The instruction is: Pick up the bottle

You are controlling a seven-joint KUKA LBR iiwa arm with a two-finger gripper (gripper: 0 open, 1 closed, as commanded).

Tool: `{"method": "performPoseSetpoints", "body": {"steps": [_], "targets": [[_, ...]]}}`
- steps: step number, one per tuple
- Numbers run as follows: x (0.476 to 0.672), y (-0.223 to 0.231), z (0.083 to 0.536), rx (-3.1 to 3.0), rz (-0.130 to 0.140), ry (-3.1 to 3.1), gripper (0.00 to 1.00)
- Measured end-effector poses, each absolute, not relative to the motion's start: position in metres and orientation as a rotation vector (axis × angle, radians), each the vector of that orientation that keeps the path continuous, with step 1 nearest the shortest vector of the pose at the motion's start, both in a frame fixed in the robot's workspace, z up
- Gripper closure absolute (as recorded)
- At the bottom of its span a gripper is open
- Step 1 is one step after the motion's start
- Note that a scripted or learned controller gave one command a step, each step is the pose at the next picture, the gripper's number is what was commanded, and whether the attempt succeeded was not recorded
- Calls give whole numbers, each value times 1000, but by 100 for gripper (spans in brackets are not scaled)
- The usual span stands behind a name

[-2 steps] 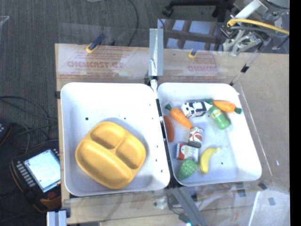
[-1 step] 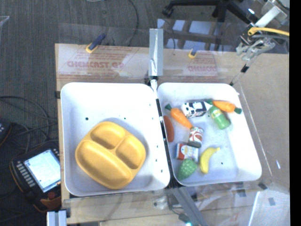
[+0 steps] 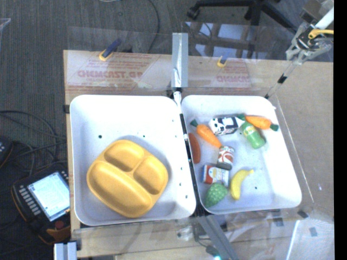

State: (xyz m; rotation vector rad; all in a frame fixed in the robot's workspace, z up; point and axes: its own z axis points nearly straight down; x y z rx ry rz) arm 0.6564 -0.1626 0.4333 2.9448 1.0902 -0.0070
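- The hand [image 3: 310, 37] hangs at the worktop's far corner; whether it is wide or narrow cannot be told.
- The green bottle [image 3: 252, 135] lies well below-left of it, touching a carrot [image 3: 259, 122], so a grab risks catching the wrong 1.

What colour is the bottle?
Green, with an orange cap; the bottle shows best in the camera view.

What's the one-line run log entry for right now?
arm: top right, off bins | bottle: right bin, lying, ungrasped | tray: left bin
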Motion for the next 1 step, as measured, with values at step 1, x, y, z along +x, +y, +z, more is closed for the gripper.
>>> {"method": "performPoseSetpoints", "body": {"steps": [1], "targets": [[654, -207, 433, 2926, -7, 1138, 100]]}}
